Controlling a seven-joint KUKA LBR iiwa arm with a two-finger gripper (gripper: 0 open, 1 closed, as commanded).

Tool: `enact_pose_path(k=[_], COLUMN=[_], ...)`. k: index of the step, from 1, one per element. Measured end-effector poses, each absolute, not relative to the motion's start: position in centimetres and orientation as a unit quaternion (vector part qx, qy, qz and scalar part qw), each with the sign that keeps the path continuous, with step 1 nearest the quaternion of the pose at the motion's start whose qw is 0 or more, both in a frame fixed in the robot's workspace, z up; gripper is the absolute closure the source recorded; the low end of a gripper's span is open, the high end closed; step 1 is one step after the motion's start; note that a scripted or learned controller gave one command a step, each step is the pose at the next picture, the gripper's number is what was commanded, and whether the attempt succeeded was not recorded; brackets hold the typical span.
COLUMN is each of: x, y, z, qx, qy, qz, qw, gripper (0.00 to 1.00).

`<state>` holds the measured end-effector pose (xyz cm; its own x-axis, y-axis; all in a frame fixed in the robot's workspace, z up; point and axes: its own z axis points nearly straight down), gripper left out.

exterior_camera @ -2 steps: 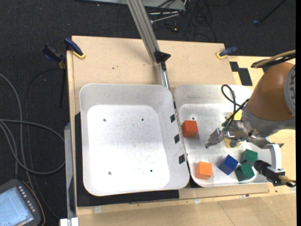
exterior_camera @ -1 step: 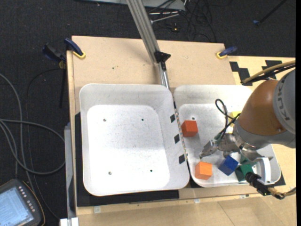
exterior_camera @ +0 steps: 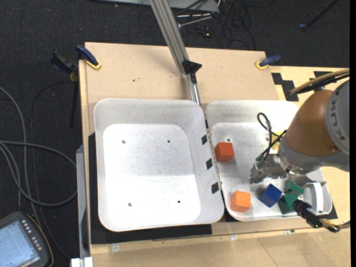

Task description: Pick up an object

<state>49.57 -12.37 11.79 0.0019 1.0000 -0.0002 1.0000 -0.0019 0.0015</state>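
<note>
- The blue cube (exterior_camera: pixel 271 195) lies in the right bin (exterior_camera: pixel 233 118), in its near right part, and I judge it the likeliest target because it sits just below the tool (exterior_camera: pixel 260 172).
- It looks like a small solid block with flat faces and crisp edges; I judge it light, stiff and not fragile, perhaps a little slick if it is painted or plastic.
- The best hold would be across two opposite flat faces, taken from above, squarely rather than on a corner, so it does not twist out.
- A green block (exterior_camera: pixel 289 199) sits touching or just right of the blue cube, partly under the arm; that side gives little room for a finger, so the free faces are the better choice.
- An orange cube (exterior_camera: pixel 241 201) lies left of the blue cube, near but apart from it.
- A second orange cube (exterior_camera: pixel 224 151) lies farther left and beyond the blue cube, well apart, close to the bin's left wall.
- The tool hangs low over the bin floor, just above and left of the blue cube; whether it is spread or pressed together I cannot tell, and nothing is seen pinched in it.
- The left bin (exterior_camera: pixel 111 115) stands left of the blue cube's bin, both on the counter (exterior_camera: pixel 139 71).
</note>
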Motion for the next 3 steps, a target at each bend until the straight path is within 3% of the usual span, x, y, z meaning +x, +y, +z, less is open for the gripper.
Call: enact_pose_path(k=[1, 3], x=[49.5, 49.7], y=[-11.7, -12.2], z=[17.8, 25.5], qx=[0.706, 0.706], qy=[0.708, 0.708], qz=[0.0018, 0.0013], qw=[0.003, 0.003], gripper=[1.0, 1.0])
